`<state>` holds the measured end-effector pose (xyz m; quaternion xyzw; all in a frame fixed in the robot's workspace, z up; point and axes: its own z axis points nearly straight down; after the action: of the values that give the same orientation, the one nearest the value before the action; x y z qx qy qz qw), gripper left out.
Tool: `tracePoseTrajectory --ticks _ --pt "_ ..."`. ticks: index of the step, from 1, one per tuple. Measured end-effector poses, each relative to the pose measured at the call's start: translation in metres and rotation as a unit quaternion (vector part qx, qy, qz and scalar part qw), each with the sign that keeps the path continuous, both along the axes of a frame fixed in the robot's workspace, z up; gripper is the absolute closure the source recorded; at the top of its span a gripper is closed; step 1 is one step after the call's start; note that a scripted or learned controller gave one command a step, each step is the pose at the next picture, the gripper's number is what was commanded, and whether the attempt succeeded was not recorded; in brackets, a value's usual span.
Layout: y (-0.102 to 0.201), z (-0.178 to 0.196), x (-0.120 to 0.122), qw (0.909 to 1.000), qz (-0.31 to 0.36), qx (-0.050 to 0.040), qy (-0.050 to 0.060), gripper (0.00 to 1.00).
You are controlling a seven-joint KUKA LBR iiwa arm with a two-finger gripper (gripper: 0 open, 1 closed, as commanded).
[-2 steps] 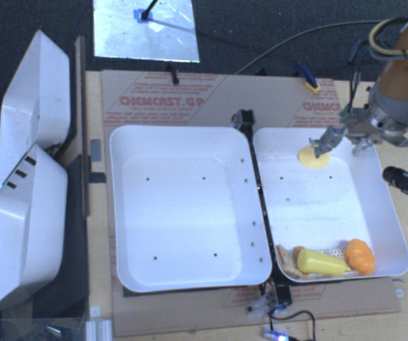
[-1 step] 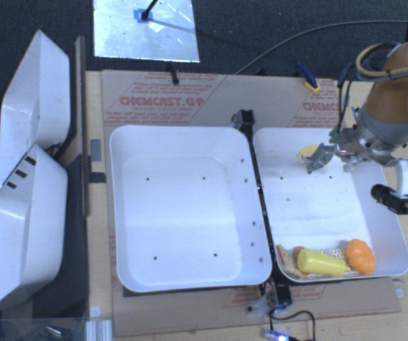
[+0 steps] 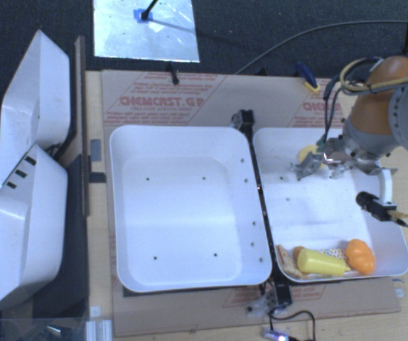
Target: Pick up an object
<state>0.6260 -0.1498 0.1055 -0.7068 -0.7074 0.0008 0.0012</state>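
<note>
Arm (image 3: 396,112) bent low into right bin (image 3: 310,219) from its far right rim | gripper (image 3: 309,166) beside yellow object (image 3: 307,152), grip state unclear

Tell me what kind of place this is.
Most likely a robotics lab grasping bench. Two shallow white bins sit side by side, left bin and right bin, on a cardboard sheet, the arm's gripper is over the right one, and loose cables run across dark carpet.

dark carpet floor (image 3: 275,13), shiny metal sheet (image 3: 146,20), printed cardboard benchtop (image 3: 190,98)
</note>
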Motion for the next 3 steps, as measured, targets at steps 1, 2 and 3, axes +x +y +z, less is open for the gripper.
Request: tracePoseTrajectory --ticks 1,2,3 --pt "0.000 -0.022 0.000 1.0000 0.000 -0.0002 -0.001 0.00" --pt "0.000 -0.010 0.001 1.0000 0.000 -0.0005 -0.003 1.00" --pt "0.001 0.033 0.004 1.0000 0.000 -0.0006 -0.004 1.00"
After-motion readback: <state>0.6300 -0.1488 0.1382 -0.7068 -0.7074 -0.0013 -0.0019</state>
